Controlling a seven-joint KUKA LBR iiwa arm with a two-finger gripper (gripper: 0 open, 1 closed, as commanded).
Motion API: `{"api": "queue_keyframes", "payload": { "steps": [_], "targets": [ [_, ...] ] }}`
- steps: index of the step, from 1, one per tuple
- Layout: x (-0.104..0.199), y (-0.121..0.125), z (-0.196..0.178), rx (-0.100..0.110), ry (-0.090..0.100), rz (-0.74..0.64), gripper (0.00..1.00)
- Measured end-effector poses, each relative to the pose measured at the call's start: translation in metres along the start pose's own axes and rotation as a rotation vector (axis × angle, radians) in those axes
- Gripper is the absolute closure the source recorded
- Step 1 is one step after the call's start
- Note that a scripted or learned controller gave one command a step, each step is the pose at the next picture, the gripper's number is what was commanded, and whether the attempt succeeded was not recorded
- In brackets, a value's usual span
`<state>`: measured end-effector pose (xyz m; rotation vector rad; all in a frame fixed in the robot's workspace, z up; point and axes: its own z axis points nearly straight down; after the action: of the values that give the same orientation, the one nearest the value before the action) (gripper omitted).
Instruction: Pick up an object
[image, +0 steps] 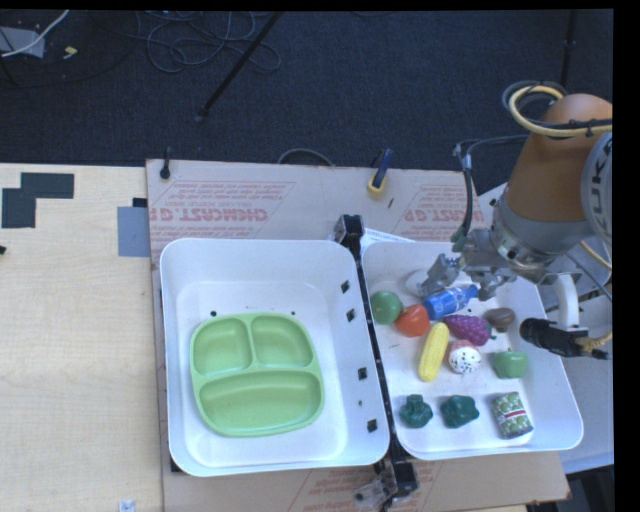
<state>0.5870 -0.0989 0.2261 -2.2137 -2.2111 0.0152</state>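
My gripper (466, 282) hovers low over the back of the right bin (560, 425), open, its grey fingers (438, 272) spread apart. Just below them lies a small blue bottle (450, 300), tilted, with nothing visibly clamped on it. Around it lie a green round fruit (386, 305), a red tomato (412, 320), a yellow corn cob (433, 350), purple grapes (467, 327) and a brown piece (498, 319).
Nearer the front of the right bin are a white speckled ball (463, 360), a green pepper (510, 363), two dark green broccoli pieces (415, 410) (460, 410) and a green packet (511, 414). The left bin (180, 300) holds a green divided plate (258, 372).
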Motion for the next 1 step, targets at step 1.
{"api": "queue_keyframes", "payload": {
  "steps": [1],
  "targets": [
    [-0.0002, 0.0024, -0.007, -0.012, -0.001, -0.002, 0.0]
  ]
}}
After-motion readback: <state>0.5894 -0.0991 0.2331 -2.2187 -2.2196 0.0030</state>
